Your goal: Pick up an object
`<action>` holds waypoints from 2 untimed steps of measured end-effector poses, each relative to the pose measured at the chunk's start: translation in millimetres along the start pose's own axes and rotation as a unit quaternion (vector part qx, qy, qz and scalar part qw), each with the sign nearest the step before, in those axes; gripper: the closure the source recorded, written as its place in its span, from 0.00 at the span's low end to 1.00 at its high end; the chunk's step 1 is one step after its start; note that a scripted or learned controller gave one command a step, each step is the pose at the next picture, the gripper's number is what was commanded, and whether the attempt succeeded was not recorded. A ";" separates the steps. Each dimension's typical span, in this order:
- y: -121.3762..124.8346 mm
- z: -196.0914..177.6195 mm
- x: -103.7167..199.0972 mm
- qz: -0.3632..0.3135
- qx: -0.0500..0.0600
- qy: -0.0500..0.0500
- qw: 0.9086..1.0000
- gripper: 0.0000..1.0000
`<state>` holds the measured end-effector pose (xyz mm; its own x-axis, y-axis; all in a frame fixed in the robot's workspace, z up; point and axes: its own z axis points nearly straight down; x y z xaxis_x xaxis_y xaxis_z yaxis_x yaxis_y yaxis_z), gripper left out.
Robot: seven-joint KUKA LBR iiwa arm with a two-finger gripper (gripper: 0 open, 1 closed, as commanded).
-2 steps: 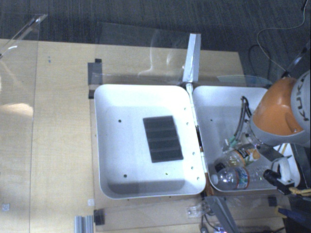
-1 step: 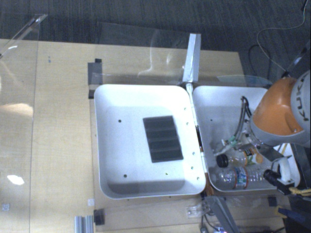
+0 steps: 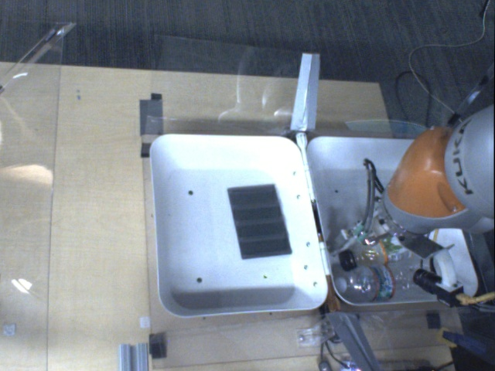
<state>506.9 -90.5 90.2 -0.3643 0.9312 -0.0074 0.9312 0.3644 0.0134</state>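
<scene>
One grey arm [image 3: 445, 180] bends down into the right bin [image 3: 340, 168]; I cannot tell its pincer's [image 3: 370, 247] state.

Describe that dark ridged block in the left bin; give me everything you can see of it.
The dark block is a flat, charcoal-black rectangle with three or four ridged bands across it, matte, perhaps rubber or foam. It lies flat near the middle of the left bin, turned slightly askew, touching only the bin floor, apart from all walls.
</scene>
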 end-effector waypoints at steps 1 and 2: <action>4.2 -13.0 -0.6 0.001 -0.006 -0.002 1.000 1.00; 3.6 -12.5 -0.3 0.001 -0.005 -0.002 1.000 0.00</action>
<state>510.3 -89.5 102.7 -0.3630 0.9317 -0.0103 0.9314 0.3632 0.0230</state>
